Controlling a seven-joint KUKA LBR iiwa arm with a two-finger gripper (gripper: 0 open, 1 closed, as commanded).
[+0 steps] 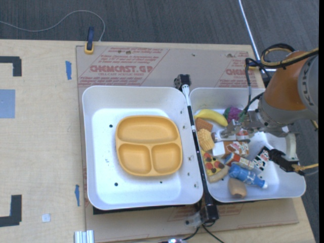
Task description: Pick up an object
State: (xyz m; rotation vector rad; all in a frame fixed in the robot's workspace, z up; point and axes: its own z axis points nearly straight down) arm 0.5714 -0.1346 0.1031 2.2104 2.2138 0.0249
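Observation:
The right bin point(292, 185) holds a heap of toy foods: a yellow banana point(211, 116), purple grapes point(233, 113), a corn cob point(205, 138), a pizza slice point(213, 163), a blue bottle point(246, 176), a black-and-white carton point(261, 158) and a tan piece point(237, 188). My gripper point(234, 131) hangs low over the middle of this heap, just right of the banana and below the grapes. Its orange-banded wrist point(283, 87) comes in from the right. What lies directly under the gripper is hidden.
The left bin point(96, 95) carries a yellow three-part plate point(148, 145). A black clamp point(182, 80) sits where the bins meet at the back. Both bins rest on a cardboard sheet point(126, 65). Cables loop beside the arm at the right.

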